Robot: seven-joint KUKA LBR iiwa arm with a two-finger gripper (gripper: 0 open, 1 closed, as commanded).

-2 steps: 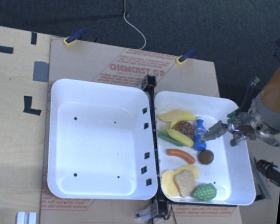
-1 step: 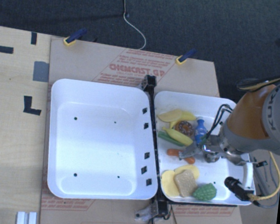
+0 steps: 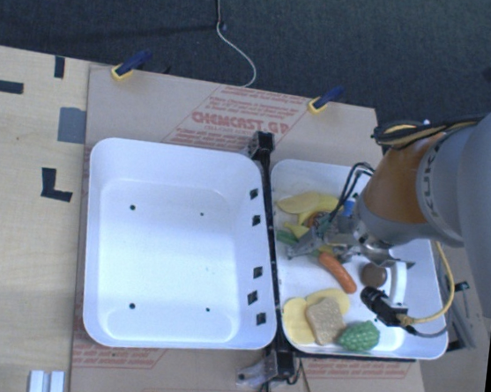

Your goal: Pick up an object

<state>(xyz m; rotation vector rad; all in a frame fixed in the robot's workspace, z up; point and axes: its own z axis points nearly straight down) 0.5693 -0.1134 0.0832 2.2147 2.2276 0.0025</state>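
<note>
The right bin (image 3: pixel 427 346) holds several toy foods: a yellow banana-like piece (image 3: pixel 305 203), an orange carrot (image 3: pixel 339 271), a brown bread slice (image 3: pixel 326 319) on a yellow slab (image 3: pixel 297 319), and a green broccoli (image 3: pixel 358 336). My gripper (image 3: pixel 315 241) hangs low over the bin's left part, just left of the carrot and below the yellow piece. Grey and green bits lie under it. The arm's wrist covers the fingers from above.
The left bin (image 3: pixel 169 243) lies beside the right one, with a black divider rail (image 3: pixel 263 237) between them. Both sit on a cardboard sheet (image 3: pixel 228 118) clamped at the back. A cable (image 3: pixel 431 311) loops off the wrist over the right bin.
</note>
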